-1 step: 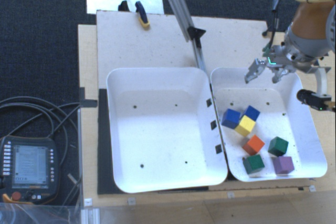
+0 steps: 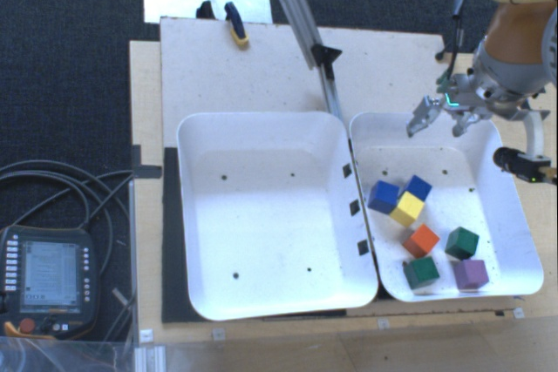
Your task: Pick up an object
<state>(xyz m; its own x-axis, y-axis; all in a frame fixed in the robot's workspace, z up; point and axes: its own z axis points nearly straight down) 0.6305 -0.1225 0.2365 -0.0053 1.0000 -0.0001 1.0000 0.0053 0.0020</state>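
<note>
So the pincer [image 2: 438, 116] is hanging over the far end of the right bin [image 2: 514, 213], fingers spread wide with nothing between them, and all the cubes sit nearer the camera than it, bunched toward that bin's near half. The left bin [image 2: 261, 213] is on the other side of the shared rim.

Biggest worry imo is the little knot closest to the pincer: the blue cube [image 2: 383, 196], the yellow cube [image 2: 408, 208] and a second blue cube [image 2: 419, 186] look pressed right up against each other. If it drops onto that clump, a finger probably lands on top of a neighbour or just shoves all three along.

The orange cube [image 2: 422, 240] is just past the yellow one, close but maybe apart (hard to say from this angle). The dark green cube [image 2: 462, 242], the green cube [image 2: 421, 272] and the purple cube [image 2: 471, 273] are further still from the pincer and more spread out, so they'd be my safer bets. Though the purple one sits near the bin's sloped wall, so a finger could hit it there.

Also they're all turned at odd angles, so a pincer not lined up with the faces could squeeze corners and pop the cube out.
</note>
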